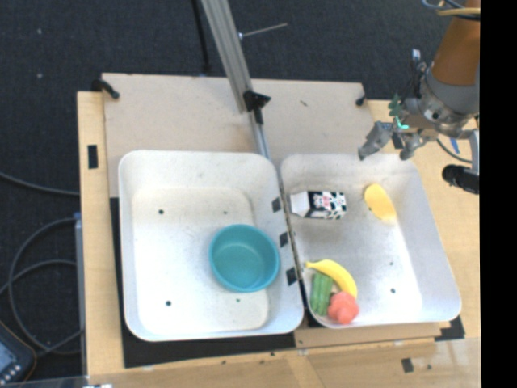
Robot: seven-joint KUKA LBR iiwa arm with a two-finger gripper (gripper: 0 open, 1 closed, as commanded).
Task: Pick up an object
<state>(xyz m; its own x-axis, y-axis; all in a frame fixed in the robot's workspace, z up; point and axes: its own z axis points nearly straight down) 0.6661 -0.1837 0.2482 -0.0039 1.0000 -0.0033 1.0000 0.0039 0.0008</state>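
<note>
Wooden bench [194, 107] on dark carpet floor [97, 23].

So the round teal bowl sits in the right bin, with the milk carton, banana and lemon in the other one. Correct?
Not quite. The camera view shows the round teal bowl in the left white bin; the black-and-white milk carton, yellow banana and yellow lemon share the right white bin.

Even, fairly bright overhead light, white bins [202, 176] near overexposed with soft grey shading along their walls, faint shadow under the teal bowl [244, 257], dark floor underexposed, overall soft focus, low resolution, slight graininess
</note>
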